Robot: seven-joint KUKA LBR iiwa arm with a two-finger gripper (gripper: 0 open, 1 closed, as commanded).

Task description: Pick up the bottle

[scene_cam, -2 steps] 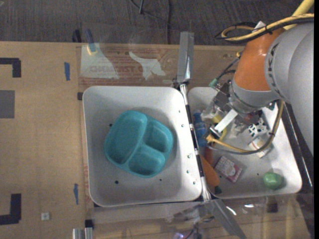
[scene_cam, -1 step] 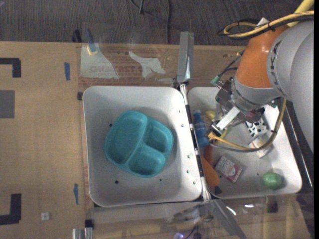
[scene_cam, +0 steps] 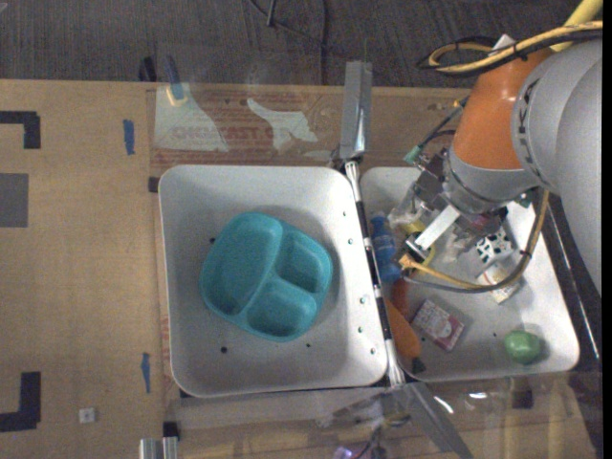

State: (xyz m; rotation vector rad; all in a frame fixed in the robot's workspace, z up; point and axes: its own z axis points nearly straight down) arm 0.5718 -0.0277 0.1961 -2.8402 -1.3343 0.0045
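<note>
The arm's hand (scene_cam: 432, 229) hung low in the right bin (scene_cam: 555, 347); whether it was apart or together could not be told; the blue bottle (scene_cam: 385, 252) lay along that bin's left wall, just beside the hand; a teal divided plate (scene_cam: 267, 274) sat in the left bin (scene_cam: 182, 208).

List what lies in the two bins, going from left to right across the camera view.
Teal divided plate in the left bin → blue bottle at the right bin's left wall → orange carrot-like piece → pink card packet → green ball.
</note>
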